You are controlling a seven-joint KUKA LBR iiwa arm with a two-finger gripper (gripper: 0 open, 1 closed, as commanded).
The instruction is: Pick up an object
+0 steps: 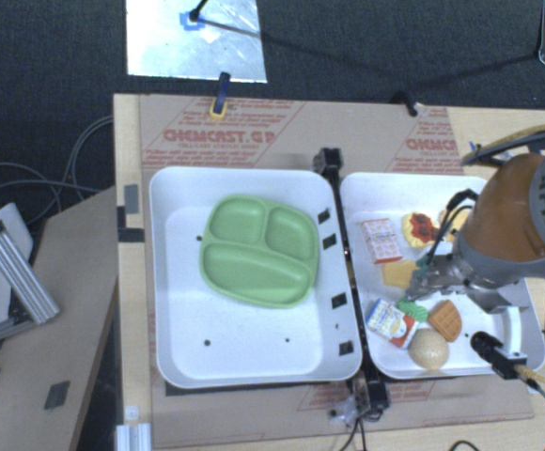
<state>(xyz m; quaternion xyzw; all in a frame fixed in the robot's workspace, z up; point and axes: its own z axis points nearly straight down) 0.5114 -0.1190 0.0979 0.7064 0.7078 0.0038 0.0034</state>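
Note:
My gripper (427, 286) hangs low in the right bin (366, 191), with the grey and orange arm reaching in from the right. Its tip sits between a yellow block (398, 274) and a small green piece (411, 308), close above both. Around it lie a white and red packet (378, 238), a red and yellow toy (420, 225), a blue and white packet (387, 319), an orange waffle-like piece (444, 319) and a beige ball (428, 349). The arm hides the bin's right part.
The left bin (174, 346) holds a green divided plate (258, 250) near its middle. A black divider with clips (340, 252) runs between the bins. Cardboard lies under both, and a metal frame (5, 261) stands at the far left.

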